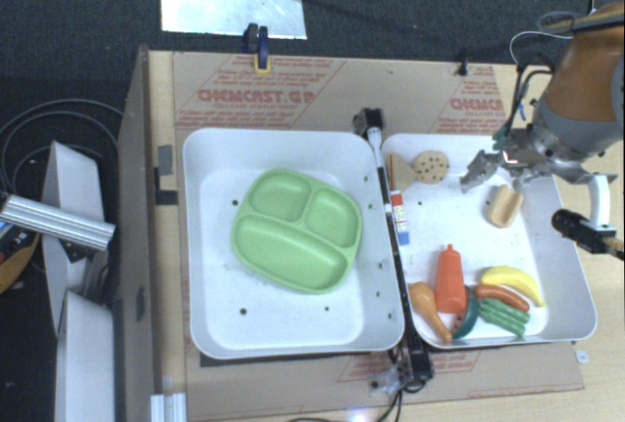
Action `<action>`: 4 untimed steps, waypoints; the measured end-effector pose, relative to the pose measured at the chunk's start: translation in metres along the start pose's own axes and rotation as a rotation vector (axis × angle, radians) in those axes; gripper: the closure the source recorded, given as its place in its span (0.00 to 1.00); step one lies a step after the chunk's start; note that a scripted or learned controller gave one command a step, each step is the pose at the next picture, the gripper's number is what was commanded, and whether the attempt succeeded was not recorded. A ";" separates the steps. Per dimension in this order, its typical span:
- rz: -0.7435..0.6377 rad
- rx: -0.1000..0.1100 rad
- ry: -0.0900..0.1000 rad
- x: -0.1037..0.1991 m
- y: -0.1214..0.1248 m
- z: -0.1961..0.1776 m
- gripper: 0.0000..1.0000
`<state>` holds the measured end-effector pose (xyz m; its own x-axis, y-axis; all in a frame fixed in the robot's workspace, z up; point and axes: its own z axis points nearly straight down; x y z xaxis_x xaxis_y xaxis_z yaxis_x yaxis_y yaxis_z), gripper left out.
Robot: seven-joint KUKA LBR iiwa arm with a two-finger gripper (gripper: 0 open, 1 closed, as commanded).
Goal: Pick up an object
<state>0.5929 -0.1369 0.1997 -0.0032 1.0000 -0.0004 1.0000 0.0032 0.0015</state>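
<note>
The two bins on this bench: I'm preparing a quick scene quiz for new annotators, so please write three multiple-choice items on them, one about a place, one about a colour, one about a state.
1. Where does the green divided plate lie?
A. In the left bin
B. In the right bin
C. On the cardboard behind the bins

2. What colour is the bottle-shaped toy in the right bin?
A. Blue
B. Orange-red
C. White

3. How does the gripper stand?
A. Shut on the banana
B. Shut on the plate
C. Above the right bin's far end, near the tan block, nothing visibly between its fingers

Answers:
1 A: the plate fills the middle of the left bin.
2 B: it stands out orange-red beside the carrot.
3 C: the banana and plate lie apart from it, untouched.
</note>
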 end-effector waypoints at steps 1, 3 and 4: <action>0.002 0.008 0.003 0.022 -0.033 0.065 0.00; 0.002 -0.003 0.001 0.040 -0.069 0.104 1.00; -0.007 -0.015 0.000 0.076 -0.001 0.009 1.00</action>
<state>0.5915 -0.0610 0.1907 -0.0101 0.9999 -0.0003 0.9998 0.0101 0.0161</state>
